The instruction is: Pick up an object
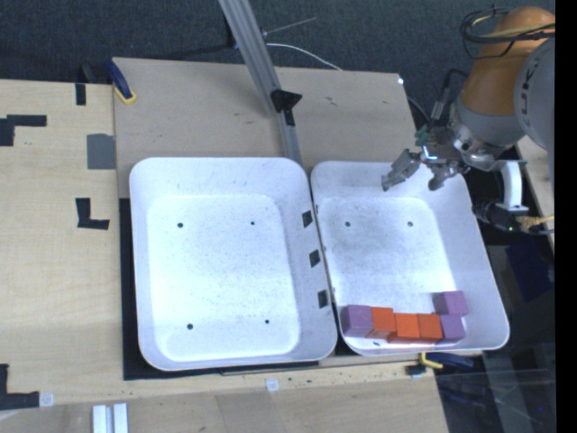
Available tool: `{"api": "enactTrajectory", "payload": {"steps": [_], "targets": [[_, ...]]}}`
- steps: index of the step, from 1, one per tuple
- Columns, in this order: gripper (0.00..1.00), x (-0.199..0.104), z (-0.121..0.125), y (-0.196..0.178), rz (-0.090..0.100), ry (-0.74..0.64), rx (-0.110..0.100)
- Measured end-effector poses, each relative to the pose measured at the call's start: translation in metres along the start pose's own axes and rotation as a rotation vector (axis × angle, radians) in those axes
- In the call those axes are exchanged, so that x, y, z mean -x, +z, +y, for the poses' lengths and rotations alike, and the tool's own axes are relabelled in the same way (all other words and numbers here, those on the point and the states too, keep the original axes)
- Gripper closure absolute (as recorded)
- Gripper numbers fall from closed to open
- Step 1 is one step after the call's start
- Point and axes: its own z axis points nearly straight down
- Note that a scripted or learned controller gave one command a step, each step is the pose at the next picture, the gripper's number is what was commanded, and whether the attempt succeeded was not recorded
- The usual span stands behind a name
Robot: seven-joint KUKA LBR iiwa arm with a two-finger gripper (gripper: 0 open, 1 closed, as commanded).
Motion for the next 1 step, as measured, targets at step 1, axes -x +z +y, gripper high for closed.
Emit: {"api": "enactTrajectory", "payload": {"steps": [1], "targets": [[0.0, -0.0732, 0.0303, 0.0169, 0.003, -0.007, 0.001]]}}
